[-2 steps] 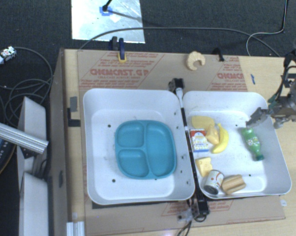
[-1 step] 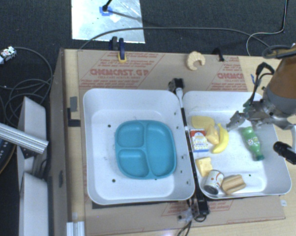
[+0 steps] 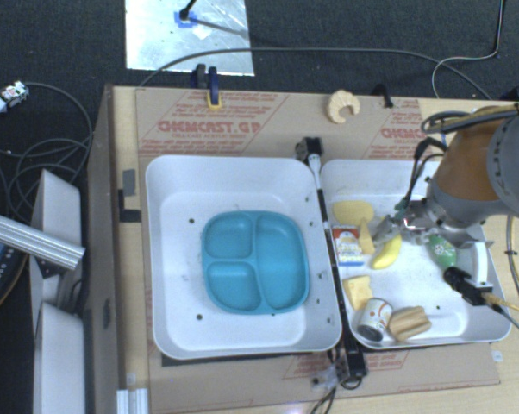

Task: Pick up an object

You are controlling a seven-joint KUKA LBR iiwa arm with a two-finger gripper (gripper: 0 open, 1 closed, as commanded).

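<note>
White plastic forms both shallow bins on the cardboard-covered bench. At the middle of the left bin lies a blue divided plate, its three compartments bare. The right bin holds a scatter of small things: a pale yellow rounded piece near its upper left, a small red-and-white carton just below that against the dividing wall, a yellow banana-shaped object at mid-bin, a yellow wedge like cheese lower down, a small can lying on its side near the front wall, and a tan bread-like roll touching the can on its right. A green object lies partly hidden under the wrist hardware. The grey arm with its orange band reaches in from the right, and the gripper sits low over the bin, just above the upper end of the banana-shaped object and close to the carton. How far apart its tips stand cannot be told from this angle, and nothing is visibly caught between them. Outside the bins, a beige croissant-shaped toy rests on the cardboard beyond the right bin, and a blue-and-yellow clamp grips the bench's far edge.
</note>
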